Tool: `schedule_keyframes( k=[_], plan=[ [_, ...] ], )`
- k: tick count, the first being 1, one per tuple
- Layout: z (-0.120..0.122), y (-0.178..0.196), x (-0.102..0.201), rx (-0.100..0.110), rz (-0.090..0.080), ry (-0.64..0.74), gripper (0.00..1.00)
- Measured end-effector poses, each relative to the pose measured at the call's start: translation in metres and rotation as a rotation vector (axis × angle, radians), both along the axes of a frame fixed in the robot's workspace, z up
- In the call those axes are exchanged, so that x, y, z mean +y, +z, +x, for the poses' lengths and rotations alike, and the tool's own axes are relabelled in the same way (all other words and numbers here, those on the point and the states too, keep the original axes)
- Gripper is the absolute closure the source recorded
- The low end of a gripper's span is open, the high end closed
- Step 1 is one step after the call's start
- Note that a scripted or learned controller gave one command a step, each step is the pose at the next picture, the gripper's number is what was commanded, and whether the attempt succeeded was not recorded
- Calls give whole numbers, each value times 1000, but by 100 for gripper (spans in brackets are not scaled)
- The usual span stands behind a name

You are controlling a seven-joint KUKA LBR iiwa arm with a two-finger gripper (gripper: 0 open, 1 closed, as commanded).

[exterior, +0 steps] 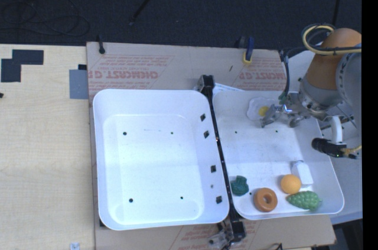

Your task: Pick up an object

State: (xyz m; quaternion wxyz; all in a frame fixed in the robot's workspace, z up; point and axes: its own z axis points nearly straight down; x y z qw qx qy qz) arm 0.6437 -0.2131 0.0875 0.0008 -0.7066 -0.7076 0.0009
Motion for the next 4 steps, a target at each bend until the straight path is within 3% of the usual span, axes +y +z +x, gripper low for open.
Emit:
schedule_keyframes(
  k=[1,2,3,4],
  plan=[
    [0,10,0,0,0,0,100],
    [0,10,0,1,0,1,0],
    [0,10,0,1,0,1,0],
    [0,20,-1,1,-1,1,100]
  ],
)
